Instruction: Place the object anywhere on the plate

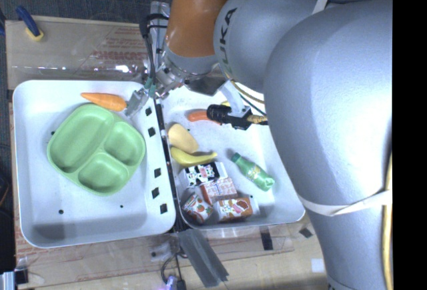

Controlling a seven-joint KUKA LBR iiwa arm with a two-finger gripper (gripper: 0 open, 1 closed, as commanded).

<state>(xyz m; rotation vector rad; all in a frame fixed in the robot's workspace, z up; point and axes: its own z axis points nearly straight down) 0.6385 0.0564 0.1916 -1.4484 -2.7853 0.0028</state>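
A green plate [97,147] with three compartments lies in the left bin [40,215]. An orange carrot [103,101] lies in that bin just beyond the plate's far rim, not on the plate. My gripper [141,101] hangs low at the carrot's right end, close to the divider between the bins. The wrist and arm above it hide part of it. I see nothing clearly held in it.
The right bin [283,205] holds a small orange piece [197,115], a yellow banana [192,157], a pale yellow fruit [181,137], a green bottle [253,172] and several printed cartons [217,197]. The arm's large grey body covers the right side.
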